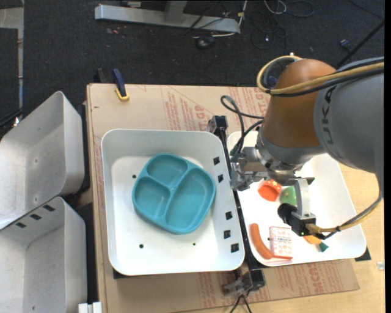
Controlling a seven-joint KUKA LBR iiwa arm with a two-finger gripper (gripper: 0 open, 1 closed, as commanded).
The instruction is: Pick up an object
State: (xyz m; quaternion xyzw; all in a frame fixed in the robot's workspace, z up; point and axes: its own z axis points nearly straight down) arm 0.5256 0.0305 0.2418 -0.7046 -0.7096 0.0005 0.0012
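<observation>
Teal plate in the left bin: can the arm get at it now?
Probably yes: the teal plate lies uncovered, alone in the left bin, and the arm hangs just over the right bin beside it.

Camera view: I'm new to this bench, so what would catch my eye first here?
A teal divided plate lies in the left bin. The grey arm with its orange band looms over the right bin, above a small orange piece and a green piece.

A robotics lab: plywood bench (183, 101) with white bins (116, 183), loose cables (287, 9) on dark carpet.
</observation>
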